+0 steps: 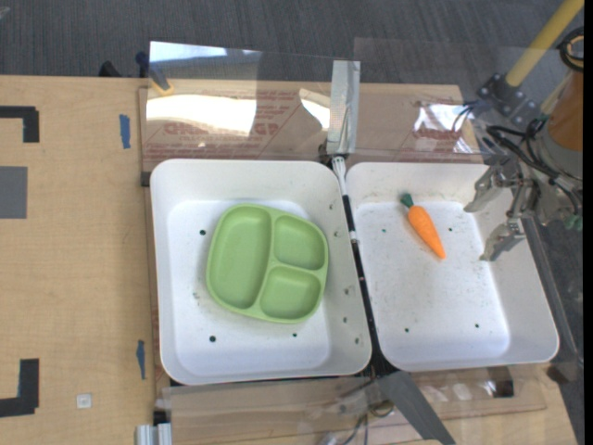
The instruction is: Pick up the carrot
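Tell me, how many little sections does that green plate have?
3. The green plate in the left bin has one long section down its left side, one at upper right and one at lower right. Nothing covers the plate, so none seem hidden.

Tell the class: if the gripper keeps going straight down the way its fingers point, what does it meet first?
Probably the right bin, near its right rim. The gripper hangs open beside the carrot, not over it, though depth is hard to judge from this view.
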